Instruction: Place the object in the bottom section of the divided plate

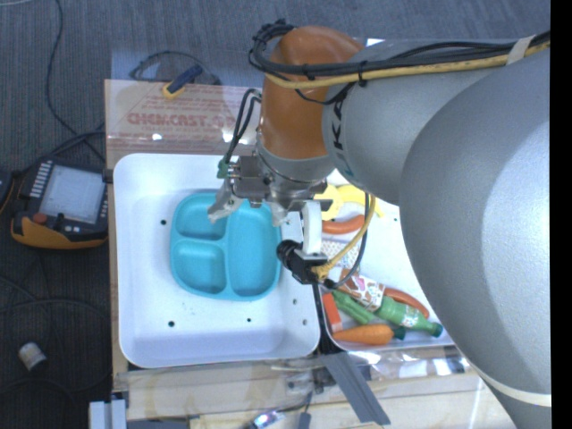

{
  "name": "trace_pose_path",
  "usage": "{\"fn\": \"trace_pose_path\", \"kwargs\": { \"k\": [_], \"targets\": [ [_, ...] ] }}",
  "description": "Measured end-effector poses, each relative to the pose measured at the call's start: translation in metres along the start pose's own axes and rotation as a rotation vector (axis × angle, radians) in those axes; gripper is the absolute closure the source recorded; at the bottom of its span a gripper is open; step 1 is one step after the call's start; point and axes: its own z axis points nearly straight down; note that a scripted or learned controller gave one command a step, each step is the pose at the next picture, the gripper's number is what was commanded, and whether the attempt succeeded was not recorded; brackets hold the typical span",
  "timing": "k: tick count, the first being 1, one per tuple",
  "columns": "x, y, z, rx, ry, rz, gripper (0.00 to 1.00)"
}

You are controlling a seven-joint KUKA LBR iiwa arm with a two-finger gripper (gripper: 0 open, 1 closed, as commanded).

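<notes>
Faint red block lettering runs across the cardboard sheet (179, 119) behind the left white bin (134, 266), too washed out to spell with certainty; black letters on the arm's orange band (299, 96) show partly, seemingly "K"

The arm (429, 150) hides most of the right bin (384, 248) and the upper right part of the blue divided plate (223, 253). The claw (259, 206) sits beneath the wrist, its fingertips too indistinct to tell. The arm's bulk runs off the frame's right edge.
</notes>
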Motion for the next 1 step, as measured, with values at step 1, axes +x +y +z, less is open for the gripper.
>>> {"fn": "trace_pose_path", "kwargs": {
  "k": [1],
  "targets": [
    [0.0000, 0.0000, 0.0000, 0.000, 0.000, 0.000, 0.00]
  ]
}}
